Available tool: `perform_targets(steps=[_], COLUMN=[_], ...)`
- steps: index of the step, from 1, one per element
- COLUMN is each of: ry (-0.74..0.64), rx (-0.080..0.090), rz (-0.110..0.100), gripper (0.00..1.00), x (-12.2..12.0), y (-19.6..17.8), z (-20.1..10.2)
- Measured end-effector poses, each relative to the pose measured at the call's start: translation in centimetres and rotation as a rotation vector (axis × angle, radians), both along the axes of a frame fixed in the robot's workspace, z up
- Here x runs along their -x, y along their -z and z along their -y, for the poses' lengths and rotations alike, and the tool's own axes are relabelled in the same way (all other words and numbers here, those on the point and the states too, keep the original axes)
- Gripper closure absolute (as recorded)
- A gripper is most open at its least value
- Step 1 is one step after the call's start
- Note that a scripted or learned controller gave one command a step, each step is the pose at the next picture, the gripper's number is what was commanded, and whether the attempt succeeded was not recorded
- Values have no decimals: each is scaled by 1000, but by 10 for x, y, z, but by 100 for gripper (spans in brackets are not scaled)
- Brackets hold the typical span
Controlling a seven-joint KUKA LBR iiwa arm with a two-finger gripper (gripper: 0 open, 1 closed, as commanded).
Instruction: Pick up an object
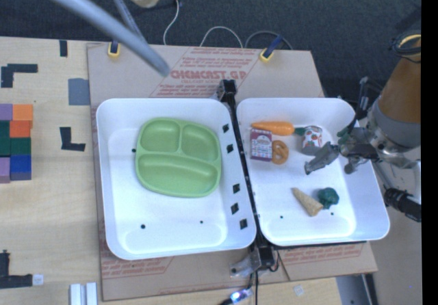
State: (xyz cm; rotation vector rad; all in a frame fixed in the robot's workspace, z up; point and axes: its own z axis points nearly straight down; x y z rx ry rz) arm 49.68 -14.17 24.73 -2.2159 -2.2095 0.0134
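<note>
The gripper (333,158) is hovering over the right bin (363,225) with its fingers spread apart, gripping nothing. An ice cream cone toy (315,200) is lying just below it; a pretzel (279,152), a small red box (261,143) and a carrot (272,128) are sitting to its left.

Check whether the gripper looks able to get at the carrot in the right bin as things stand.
Probably yes. The gripper hovers over the right bin, and the carrot lies uncovered near the far wall. The red packet and pretzel sit close beside it, which may crowd a grasp.
</note>
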Motion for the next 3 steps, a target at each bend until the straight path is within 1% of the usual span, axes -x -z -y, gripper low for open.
perform_targets(steps=[1, 2, 3], ry=[-4, -3, -3], rx=[2, 2, 0], rz=[11, 8, 6], gripper=[0, 0, 0], x=[-2, -7, 3], y=[-5, 40, 95], z=[0, 1, -5])
